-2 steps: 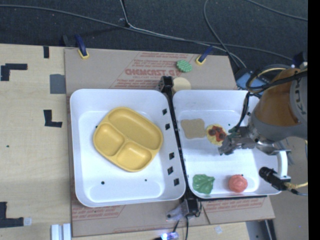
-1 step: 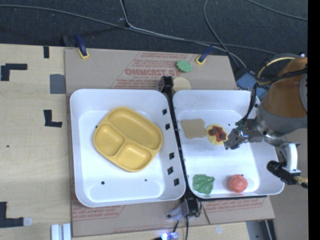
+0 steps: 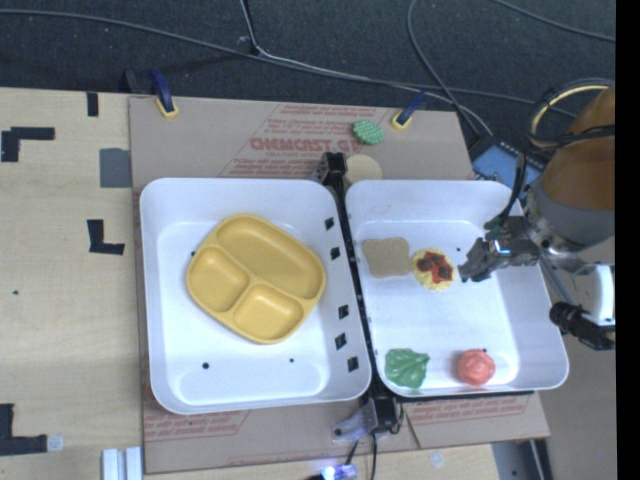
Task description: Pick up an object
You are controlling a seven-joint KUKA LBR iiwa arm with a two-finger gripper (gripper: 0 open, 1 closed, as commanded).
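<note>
gripper [image 3: 478, 265] low in right bin [image 3: 520, 363], just beside the yellow-red toy [image 3: 434, 268] — prob lining up a grab. can't tell its state. tan piece [image 3: 386, 257] left of toy — others well apart.

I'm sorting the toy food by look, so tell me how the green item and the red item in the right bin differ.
The green item is flat and leaf-like with a ragged outline; the red item is rounded and plump, like a tomato. The green item lies closer to the divider between the bins; the red item sits nearer the right bin's outer corner. Both rest side by side along the bin's near edge, apart from each other and from the gripper.
</note>
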